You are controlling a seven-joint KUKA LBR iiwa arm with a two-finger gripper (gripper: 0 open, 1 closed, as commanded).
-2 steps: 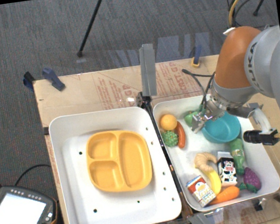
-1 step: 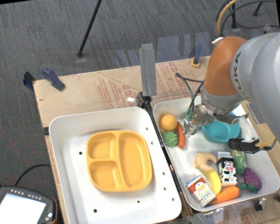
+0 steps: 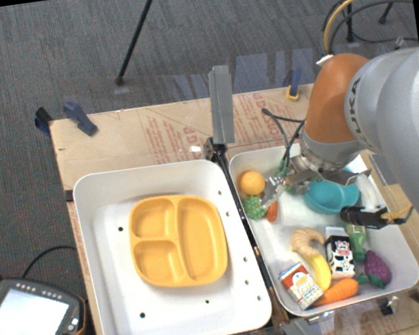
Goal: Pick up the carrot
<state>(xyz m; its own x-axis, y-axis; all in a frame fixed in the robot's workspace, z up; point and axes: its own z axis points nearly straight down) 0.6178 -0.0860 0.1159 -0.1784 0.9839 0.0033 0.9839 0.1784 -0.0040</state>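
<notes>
the gripper [image 3: 275, 189] hovers by the orange ball [image 3: 252, 183], claw state unclear from here; the carrot [image 3: 338, 290] lies well apart.

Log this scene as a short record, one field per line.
left bin: yellow plate with three compartments
right bin: carrot at the near edge, beside a banana, small carton and grapes
far end of right bin: orange, teal bowl
tool: low over the far end, next to the orange, apart from the carrot
carrot state: lying in the bin, not held
</notes>
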